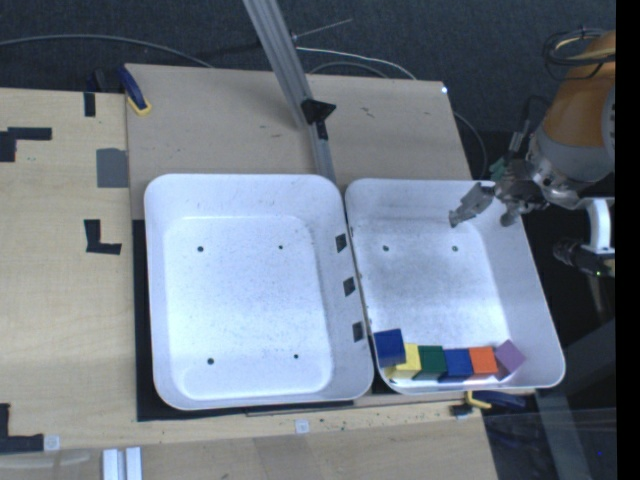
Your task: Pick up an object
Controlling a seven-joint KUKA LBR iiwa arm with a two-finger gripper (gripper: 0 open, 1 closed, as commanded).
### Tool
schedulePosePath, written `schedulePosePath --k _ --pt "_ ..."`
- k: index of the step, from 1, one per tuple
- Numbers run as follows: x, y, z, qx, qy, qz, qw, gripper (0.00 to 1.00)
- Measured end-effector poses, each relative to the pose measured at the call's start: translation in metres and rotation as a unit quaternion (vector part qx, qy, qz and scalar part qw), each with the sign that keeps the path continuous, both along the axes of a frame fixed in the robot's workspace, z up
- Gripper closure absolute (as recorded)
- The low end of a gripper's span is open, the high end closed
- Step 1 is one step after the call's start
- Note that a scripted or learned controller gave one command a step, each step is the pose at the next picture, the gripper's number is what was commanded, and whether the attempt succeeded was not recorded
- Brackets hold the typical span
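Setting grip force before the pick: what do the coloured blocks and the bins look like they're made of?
The coloured blocks look like painted wood or hard plastic: flat faces, sharp edges, solid matte colours. Which one, the view leaves open. The right bin and left bin look like moulded white plastic with rounded corners and a smooth rim, dulled by dark speckling, probably scuffs or dirt.

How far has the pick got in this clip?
Nothing looks picked yet: the coloured blocks lie in a row along the near edge of the right bin. In hand: the gripper hovers over that bin's far right corner, well apart from them. Left: reach the blocks, grasp one, lift.
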State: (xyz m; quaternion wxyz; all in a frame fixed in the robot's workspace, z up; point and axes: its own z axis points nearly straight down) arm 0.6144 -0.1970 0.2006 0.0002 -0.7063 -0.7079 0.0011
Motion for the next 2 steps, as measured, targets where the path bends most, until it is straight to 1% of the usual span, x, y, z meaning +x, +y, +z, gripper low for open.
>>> schedulePosePath --k 1,2 --pt "0.000 0.001 0.010 -0.0002 0.000 0.001 1.0000 1.00" --pt "-0.002 -0.012 0.064 -0.0006 -0.003 -0.001 1.0000 1.00"
